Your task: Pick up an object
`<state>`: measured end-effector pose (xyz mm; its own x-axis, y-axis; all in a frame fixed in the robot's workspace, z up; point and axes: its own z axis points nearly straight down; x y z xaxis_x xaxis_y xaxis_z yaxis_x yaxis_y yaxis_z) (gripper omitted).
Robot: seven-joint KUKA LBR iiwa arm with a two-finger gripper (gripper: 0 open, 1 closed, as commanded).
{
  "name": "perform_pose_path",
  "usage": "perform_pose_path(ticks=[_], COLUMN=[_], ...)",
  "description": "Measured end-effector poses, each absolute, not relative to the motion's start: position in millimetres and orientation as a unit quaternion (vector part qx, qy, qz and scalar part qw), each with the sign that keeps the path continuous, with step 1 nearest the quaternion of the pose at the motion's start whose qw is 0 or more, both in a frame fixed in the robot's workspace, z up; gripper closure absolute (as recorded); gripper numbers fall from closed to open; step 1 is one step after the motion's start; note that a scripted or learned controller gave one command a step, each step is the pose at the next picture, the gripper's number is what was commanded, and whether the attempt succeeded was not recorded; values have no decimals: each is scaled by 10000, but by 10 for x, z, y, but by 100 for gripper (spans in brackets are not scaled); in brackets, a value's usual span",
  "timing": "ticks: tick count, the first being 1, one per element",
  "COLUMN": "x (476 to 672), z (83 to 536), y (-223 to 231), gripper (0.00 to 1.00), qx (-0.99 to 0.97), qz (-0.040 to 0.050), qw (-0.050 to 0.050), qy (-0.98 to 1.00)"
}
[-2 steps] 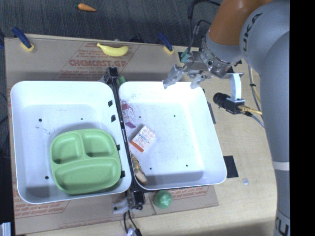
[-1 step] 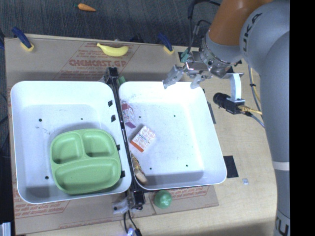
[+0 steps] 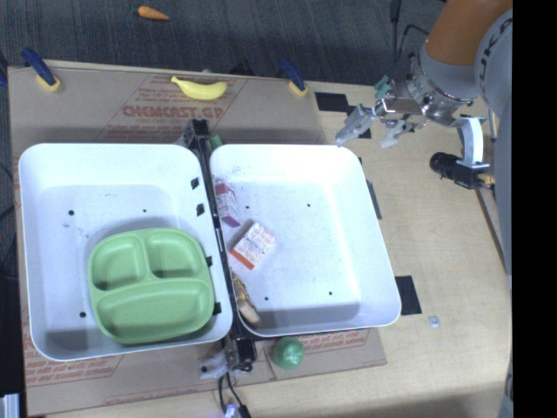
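A: What lies beyond the counter (image 3: 435, 259)?
B: Dark grey carpet floor (image 3: 218, 16), with black cables (image 3: 405, 11) trailing across it.
A: And the counter itself?
B: Pale wood, evenly lit.

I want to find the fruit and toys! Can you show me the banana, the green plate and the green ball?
banana (image 3: 199, 86): camera view, middle of its curve.
green plate (image 3: 153, 284): camera view, ridge between its compartments.
green ball (image 3: 288, 352): camera view, its centre.
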<state>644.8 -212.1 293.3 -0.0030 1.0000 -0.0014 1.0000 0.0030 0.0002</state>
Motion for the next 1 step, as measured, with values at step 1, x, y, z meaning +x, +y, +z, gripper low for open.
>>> perform_pose_path(ticks=[1], x=[6450], z=[2929], y=[-2112], gripper=[0], qx=[7056], qz=[-3], qw=[1], qy=[7086])
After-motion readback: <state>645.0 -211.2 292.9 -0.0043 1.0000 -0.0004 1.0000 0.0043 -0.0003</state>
